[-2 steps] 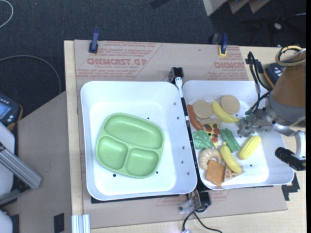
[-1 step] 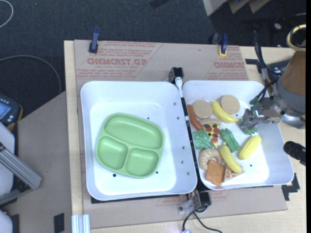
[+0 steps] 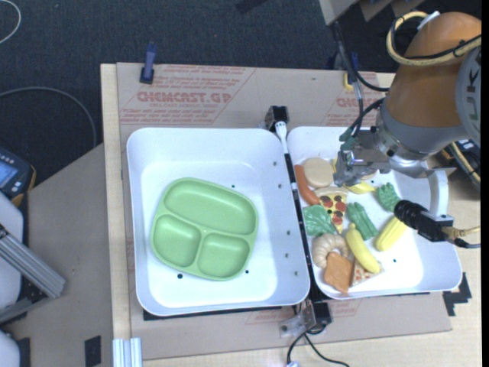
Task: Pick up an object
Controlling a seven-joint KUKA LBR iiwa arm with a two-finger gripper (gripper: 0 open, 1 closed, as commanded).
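Observation:
Several toy foods lie in the right bin [image 3: 428, 270]: a tan round bun [image 3: 317, 172], an orange sausage [image 3: 306, 186], a pizza slice [image 3: 332, 202], a leafy green [image 3: 317, 220], a green pickle [image 3: 361, 220], a banana [image 3: 362, 250], a corn cob [image 3: 390, 234], a pale curled pastry [image 3: 328, 245] and an orange toast [image 3: 338, 271]. My gripper [image 3: 346, 176] hangs low over the bin's upper middle, just right of the bun and above a small yellow piece [image 3: 359, 189]. I see nothing held in it.
The left bin [image 3: 145, 205] holds a green divided plate [image 3: 204, 227]. A black clip [image 3: 276, 117] sits at the top of the rim shared by both bins. The arm's grey and orange body [image 3: 428, 82] overhangs the right bin's upper right corner.

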